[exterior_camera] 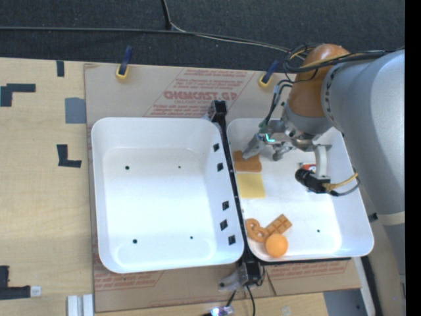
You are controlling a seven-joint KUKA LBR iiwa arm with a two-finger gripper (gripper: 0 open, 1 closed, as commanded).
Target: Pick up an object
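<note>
**Arm:** Reaching in from the right, I am the biggest thing here: a grey arm (368, 110) with an orange band (316, 61) above the wrist, bent over the right bin (355, 239).

**Observer:** And under you?

**Arm:** A cardboard sheet (191, 91) with red print lies on the bench, held by two yellow clamps (122, 70) along its far edge. On it sit two shallow white bins, side by side and touching along a black divider strip (225, 176). The left bin (105, 176) is to the far side of that strip from me.

**Observer:** Where are your jaws?

**Arm:** My gripper (265, 147) hangs over the far left part of the right bin, near the divider. The two fingers are spread apart, with nothing between them. One fingertip (250, 151) points down toward the brown block.

**Observer:** Which things lie in your bin?

**Arm:** A pale yellow square (250, 185) lies flat beside the divider. Touching its far edge is the brown block (248, 164), just below my left finger. Toward the near edge is an orange flat piece with holes (268, 227), and touching it, an orange ball (277, 245). Whether my fingertip touches the brown block, I cannot tell.
</note>
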